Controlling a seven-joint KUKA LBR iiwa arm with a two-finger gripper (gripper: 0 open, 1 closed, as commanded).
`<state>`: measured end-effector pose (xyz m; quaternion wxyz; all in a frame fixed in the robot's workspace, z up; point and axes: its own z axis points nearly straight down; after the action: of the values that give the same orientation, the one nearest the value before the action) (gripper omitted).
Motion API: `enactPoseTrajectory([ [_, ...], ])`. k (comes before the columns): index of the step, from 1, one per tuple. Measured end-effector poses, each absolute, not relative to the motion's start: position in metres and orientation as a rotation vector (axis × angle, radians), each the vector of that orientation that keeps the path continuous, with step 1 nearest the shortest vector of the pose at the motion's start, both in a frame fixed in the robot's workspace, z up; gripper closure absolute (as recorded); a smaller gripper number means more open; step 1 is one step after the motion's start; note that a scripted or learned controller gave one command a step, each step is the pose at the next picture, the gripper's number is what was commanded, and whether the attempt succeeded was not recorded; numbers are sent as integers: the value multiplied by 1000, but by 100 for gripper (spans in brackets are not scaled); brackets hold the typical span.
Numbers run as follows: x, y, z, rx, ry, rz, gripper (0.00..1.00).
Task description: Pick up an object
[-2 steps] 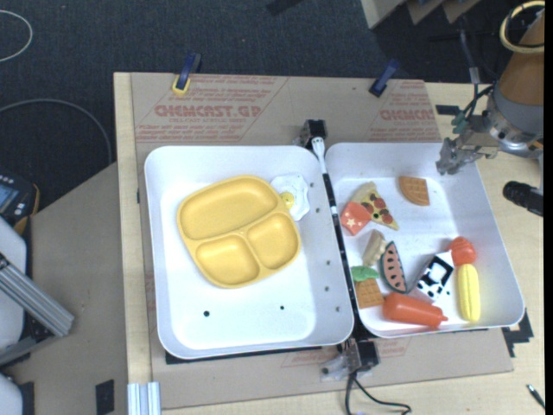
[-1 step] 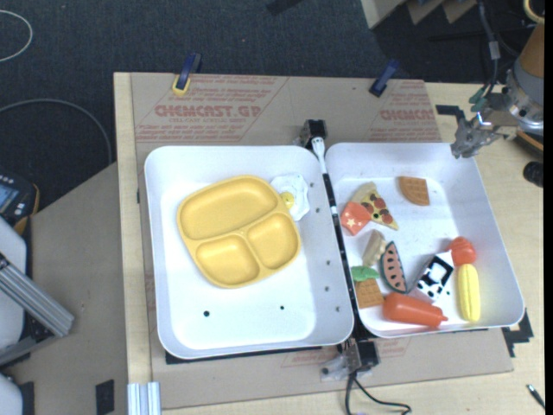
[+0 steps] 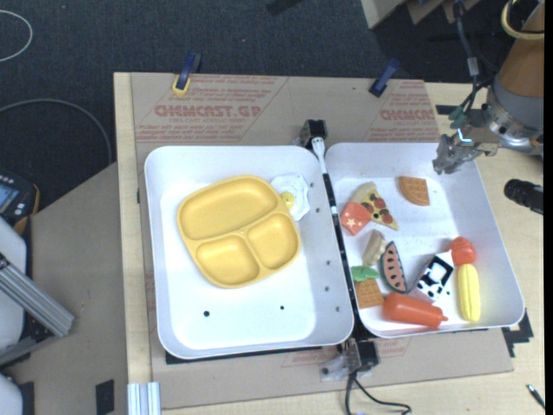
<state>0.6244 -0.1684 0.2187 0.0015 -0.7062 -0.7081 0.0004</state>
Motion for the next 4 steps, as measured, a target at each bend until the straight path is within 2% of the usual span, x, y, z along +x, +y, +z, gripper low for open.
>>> enactPoseTrajectory([
  [1,586,-130,231,-2216,-2222,1,100],
  [3,528,-59,230,-2215,-2221,2,100],
  [4,517,-49,231,-2218,-2220,2,100],
])
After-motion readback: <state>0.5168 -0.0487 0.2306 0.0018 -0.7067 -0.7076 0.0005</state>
